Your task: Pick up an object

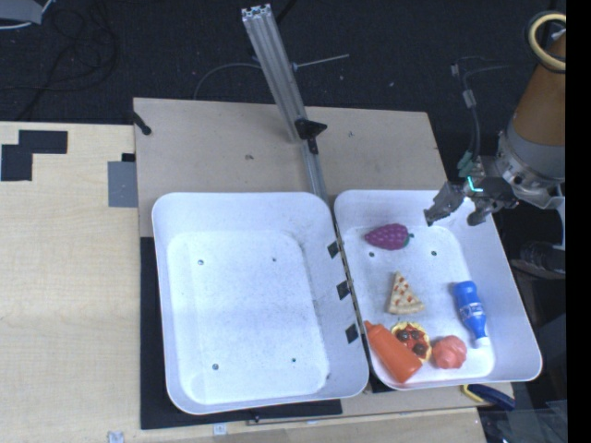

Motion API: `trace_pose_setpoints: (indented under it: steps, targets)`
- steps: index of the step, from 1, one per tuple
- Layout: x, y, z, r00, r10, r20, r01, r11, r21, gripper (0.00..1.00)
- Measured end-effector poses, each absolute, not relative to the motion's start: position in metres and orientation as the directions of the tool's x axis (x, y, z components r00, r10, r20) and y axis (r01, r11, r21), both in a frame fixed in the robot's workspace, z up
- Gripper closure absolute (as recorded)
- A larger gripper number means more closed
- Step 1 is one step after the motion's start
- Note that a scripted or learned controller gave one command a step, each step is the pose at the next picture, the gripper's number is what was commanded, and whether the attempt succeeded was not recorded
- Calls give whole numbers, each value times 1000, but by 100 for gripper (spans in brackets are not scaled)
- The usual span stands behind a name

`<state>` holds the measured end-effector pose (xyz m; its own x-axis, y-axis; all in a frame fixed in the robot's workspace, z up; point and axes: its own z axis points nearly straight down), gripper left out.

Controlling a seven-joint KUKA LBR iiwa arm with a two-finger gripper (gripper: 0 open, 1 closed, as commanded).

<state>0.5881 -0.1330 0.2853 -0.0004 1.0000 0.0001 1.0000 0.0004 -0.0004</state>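
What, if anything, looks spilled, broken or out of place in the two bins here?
Nothing stands out. The purple grapes, pizza slice, blue bottle and the orange and red items all lie inside the right bin, none spilled. The end effector, open, hovers over that bin's far edge.

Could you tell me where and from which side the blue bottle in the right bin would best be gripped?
Probably across the middle of the blue bottle, from straight above. It lies flat on the right bin floor, neck toward the near edge, with open floor on both long sides, so fingers should close across its width. The gripper hovers at the bin's far edge, apart from it.
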Motion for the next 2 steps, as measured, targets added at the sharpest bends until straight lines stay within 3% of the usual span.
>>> trace_pose_setpoints:
  steps: [1, 2]
  targets:
    - [588, -133, 285, 0, 1000, 0, 1000, 0, 0, 0]
    - [586, -128, 242, -1, 1000, 1, 1000, 1, -4, 0]
